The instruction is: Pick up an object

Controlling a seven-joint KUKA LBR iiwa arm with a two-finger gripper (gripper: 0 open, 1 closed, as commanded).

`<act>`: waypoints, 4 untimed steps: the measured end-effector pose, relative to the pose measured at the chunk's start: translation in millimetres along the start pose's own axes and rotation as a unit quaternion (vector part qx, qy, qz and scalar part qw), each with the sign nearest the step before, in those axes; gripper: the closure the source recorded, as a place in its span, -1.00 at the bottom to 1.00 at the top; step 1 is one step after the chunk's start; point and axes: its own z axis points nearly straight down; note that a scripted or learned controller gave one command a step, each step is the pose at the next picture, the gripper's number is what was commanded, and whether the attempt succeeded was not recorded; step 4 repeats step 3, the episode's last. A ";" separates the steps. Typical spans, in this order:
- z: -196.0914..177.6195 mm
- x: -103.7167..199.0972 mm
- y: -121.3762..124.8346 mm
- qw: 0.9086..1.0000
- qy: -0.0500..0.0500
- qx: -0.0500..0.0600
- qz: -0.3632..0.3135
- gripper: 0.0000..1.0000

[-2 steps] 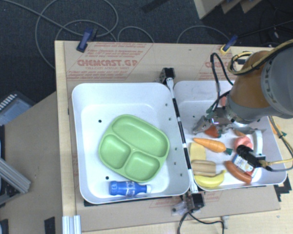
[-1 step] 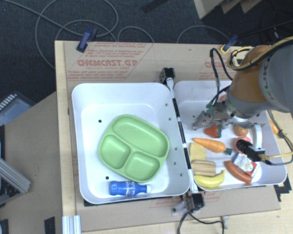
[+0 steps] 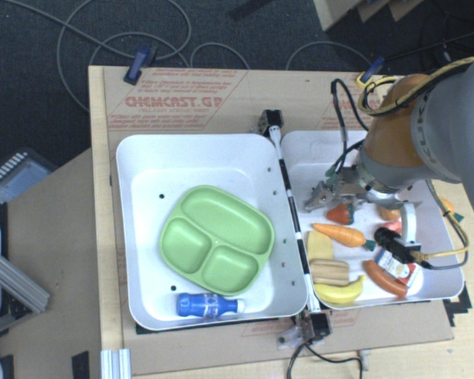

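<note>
We're looking down on the two shallow white bins, and we'll take our bearings from the green plate [image 3: 216, 240]: a smooth, glossy plastic dish with rounded corners and three moulded compartments, lying tilted in the left bin [image 3: 142, 164]. Just below the plate, a small blue bottle [image 3: 208, 305] with a white label lies on its side against the bin's front wall.

Over to the plate's right, past the black hinge strip between the bins, the right bin [image 3: 304, 152] holds the toy food. Closest to the plate sits a pale yellow wedge of cheese [image 3: 320, 247], with a ridged tan bread piece [image 3: 329, 272] and a curved yellow banana [image 3: 340, 292] below it. Further right we see a tapered orange carrot [image 3: 341, 234], a rounded red piece [image 3: 341, 212] just above it, and a glossy reddish-brown sausage [image 3: 384, 279] near the far corner.

The gripper [image 3: 329, 193] comes down from the grey arm with its orange band, metal fingers hovering just above that red piece. Whether they're parted or closed, we cannot tell.
</note>
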 end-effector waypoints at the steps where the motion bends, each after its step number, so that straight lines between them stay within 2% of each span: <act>1: 0.2 2.0 -21.2 1.000 0.000 0.000 0.000 -1.00; 2: -9.7 2.0 -20.9 1.000 0.000 0.000 0.001 1.00; 3: -100.7 62.2 -26.2 1.000 0.000 -0.002 -0.001 1.00; 4: -100.7 62.2 -26.2 1.000 0.000 -0.002 -0.001 1.00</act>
